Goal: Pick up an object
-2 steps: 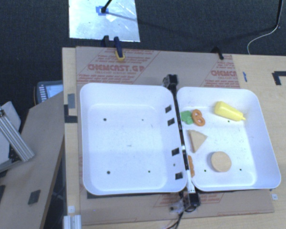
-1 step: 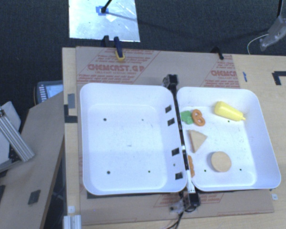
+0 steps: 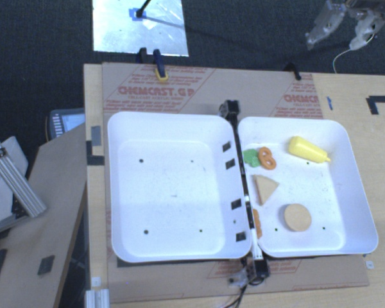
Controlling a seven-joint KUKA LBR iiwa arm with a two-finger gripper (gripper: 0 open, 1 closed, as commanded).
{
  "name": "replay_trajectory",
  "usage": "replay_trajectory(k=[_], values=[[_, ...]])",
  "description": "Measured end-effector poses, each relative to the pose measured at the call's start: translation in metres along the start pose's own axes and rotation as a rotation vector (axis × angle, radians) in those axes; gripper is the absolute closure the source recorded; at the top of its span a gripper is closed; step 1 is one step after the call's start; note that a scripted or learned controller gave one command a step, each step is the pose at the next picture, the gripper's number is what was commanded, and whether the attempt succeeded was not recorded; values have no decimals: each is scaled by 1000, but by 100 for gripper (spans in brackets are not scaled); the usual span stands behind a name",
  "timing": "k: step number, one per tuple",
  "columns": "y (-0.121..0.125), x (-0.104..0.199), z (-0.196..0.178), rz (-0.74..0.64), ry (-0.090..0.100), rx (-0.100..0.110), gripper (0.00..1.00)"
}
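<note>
— Where's the yellow bottle-shaped toy?

— Lying flat in the right bin, toward its back wall. Its long axis slants across the bin, narrow end pointing right and slightly forward.

— What's nearby?

— A tan wedge, a round tan disc, an orange ring touching a green piece.

— The gripper?

— Well apart, above the bench's far right corner, fingers spread, nothing between them.

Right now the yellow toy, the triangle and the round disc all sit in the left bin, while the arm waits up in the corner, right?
Not quite: the camera view shows the yellow toy, triangle and disc in the right bin, not the left. The arm does wait up in the corner.
</note>
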State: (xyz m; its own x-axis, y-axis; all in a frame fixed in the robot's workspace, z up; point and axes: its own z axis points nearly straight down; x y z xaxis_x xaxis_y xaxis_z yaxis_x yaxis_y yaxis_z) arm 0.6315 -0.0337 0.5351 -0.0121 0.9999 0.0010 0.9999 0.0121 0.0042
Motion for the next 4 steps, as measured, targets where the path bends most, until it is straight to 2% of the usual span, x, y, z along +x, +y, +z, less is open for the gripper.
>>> replay_trajectory(k=[1, 2, 3, 4], values=[[35, 64, 1, 1, 0, 0, 0], [38, 146, 0, 0, 2, 1, 0], [39, 244, 1, -1, 3, 1, 0], [40, 238, -11, 5, 1, 0, 100]])
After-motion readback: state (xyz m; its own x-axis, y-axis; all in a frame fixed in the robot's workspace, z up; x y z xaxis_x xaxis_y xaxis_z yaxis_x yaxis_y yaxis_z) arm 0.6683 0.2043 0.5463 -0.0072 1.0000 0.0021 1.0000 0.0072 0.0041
